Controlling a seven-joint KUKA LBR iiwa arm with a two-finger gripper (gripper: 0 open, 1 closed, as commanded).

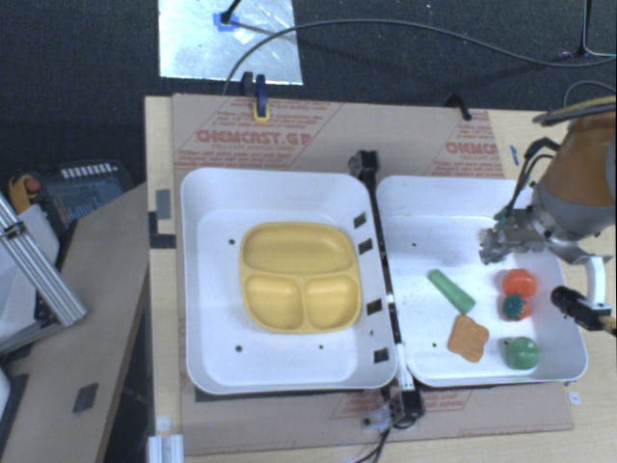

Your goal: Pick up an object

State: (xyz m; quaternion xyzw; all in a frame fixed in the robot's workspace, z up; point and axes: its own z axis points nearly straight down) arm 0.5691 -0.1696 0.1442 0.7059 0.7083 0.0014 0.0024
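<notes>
On the worktop [162, 258], two shallow white bins sit side by side over a brown cardboard sheet [318, 128] printed in red with "CHEMCAST GP"; the same lettering repeats toward the right corner, partly cut off.

Left bin [207, 287]: holds one yellow divided plate [299, 276] with three compartments, one long section at the far side and two smaller ones at the near side. The plate lies flat, roughly centred.

Right bin [424, 215]: holds five loose objects, all in its near-right half.
- Green cylinder [451, 290]: lies flat and slanted, nearest the bin divider.
- Tan cracker-shaped piece [469, 338]: lies flat, just in front of the cylinder, apart from it.
- Orange-red round object [519, 282]: rests near the right wall.
- Small red and teal object [514, 306]: sits just in front of the orange-red one, apparently touching it.
- Green round object [522, 352]: sits at the near-right corner, apart from the rest.

Arm: enters from the right, its orange band [583, 167] above the grey wrist. The end effector [503, 242] hangs over the right bin, just behind and to the left of the orange-red round object. Nothing shows between its fingers; whether they are spread or closed cannot be told at this resolution.

Surroundings: a yellow and dark clamp [260, 99] grips the far edge of the cardboard. A reflective metal plate [198, 37] with a blue marker lies on the dark floor beyond.
</notes>
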